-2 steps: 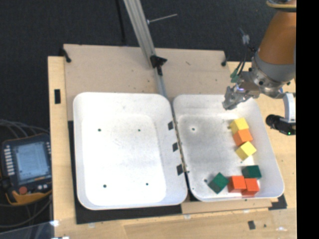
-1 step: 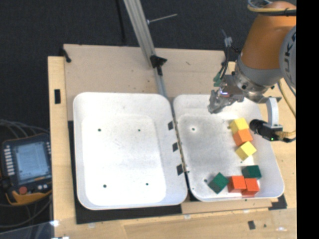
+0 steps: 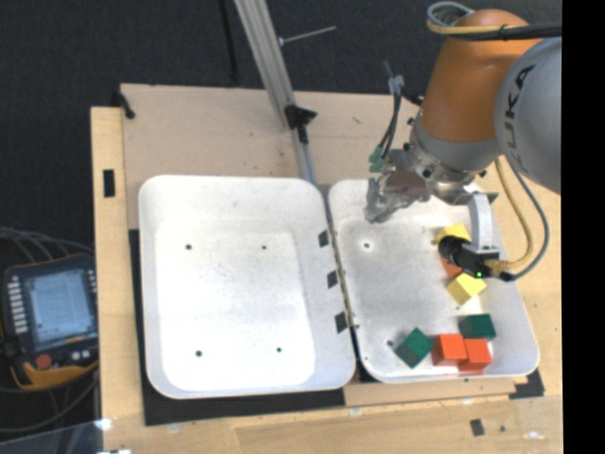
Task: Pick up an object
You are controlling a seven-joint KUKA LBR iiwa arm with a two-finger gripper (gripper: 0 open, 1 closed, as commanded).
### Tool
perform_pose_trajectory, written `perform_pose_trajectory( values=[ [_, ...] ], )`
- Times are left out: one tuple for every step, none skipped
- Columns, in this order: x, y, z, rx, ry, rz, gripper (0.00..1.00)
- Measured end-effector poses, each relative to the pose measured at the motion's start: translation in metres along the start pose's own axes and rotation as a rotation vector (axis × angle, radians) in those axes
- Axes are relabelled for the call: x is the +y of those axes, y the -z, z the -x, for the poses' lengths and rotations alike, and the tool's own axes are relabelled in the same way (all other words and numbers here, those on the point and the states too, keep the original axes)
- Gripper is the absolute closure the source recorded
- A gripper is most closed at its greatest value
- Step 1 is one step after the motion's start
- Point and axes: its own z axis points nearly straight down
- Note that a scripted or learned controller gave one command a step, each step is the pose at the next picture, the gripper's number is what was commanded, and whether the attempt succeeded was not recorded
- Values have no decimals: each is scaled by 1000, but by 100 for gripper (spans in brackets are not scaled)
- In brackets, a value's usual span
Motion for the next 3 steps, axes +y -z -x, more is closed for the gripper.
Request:
perform_pose_trajectory(
  values=[
    [-20,-18,-52,0,0,-1,100],
    [-40,-16,-93,1,0,-1,100],
    [-40,-17,-91,0,-6,0,0]
  ],
)
